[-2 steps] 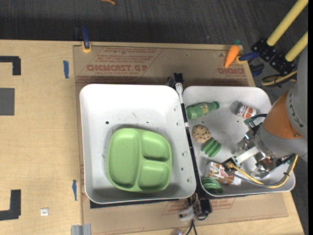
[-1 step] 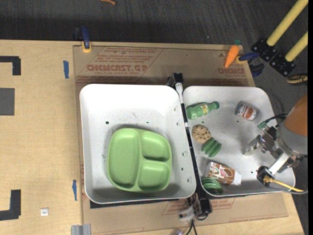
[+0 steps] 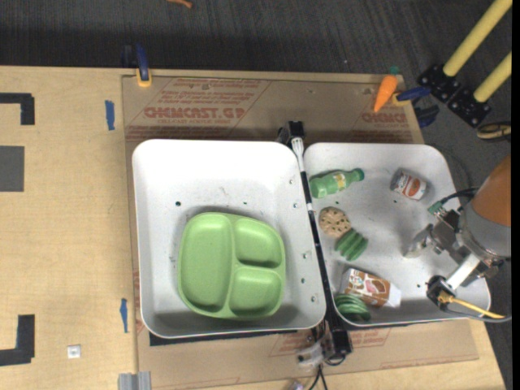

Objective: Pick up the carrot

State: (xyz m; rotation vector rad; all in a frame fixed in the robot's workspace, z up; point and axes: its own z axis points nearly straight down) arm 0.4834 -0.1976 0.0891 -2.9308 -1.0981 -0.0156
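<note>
The carrot (image 3: 384,93) is found outside both bins, lying on the brown cardboard sheet (image 3: 244,108) just beyond the far rim of the right bin (image 3: 435,159). Its green top is pointed away from the bins, and a blue clamp (image 3: 411,94) is seen just beside it. It seems to have been left where the program must reach past the bin rather than into it.

The gripper (image 3: 443,250) is held low over the near right part of the right bin, well apart from the carrot. Whether it is spread or closed together cannot be told from this slant. Nothing is seen held in it. The task is judged as not yet begun in earnest.

The right bin is shared by a green bottle (image 3: 335,182), a small can (image 3: 408,185), a cookie (image 3: 332,219), a green ridged piece (image 3: 352,244) and a brown packet (image 3: 370,288). A green divided plate (image 3: 231,264) is set in the left bin (image 3: 162,218).

None of these is placed between gripper and carrot, but the far rim must be cleared. The clamp and the black-footed yellow poles (image 3: 479,31) nearby could be struck on the approach.
</note>
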